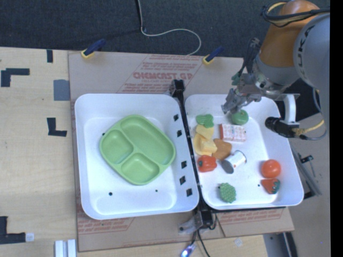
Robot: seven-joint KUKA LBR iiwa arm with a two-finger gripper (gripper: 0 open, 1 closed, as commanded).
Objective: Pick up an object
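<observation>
Gripper (234,105) tips hidden, partly covering green object (239,117).

The pincer (234,107) partly hides a green object (239,116).

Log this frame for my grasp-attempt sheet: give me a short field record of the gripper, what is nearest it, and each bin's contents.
gripper: above the back of the right bin
nearest object: round green item, just below the gripper
held object: none visible between the fingers
left bin: green divided plate
right bin: mixed toy food, including tomato, strawberry, red-and-white box
</observation>
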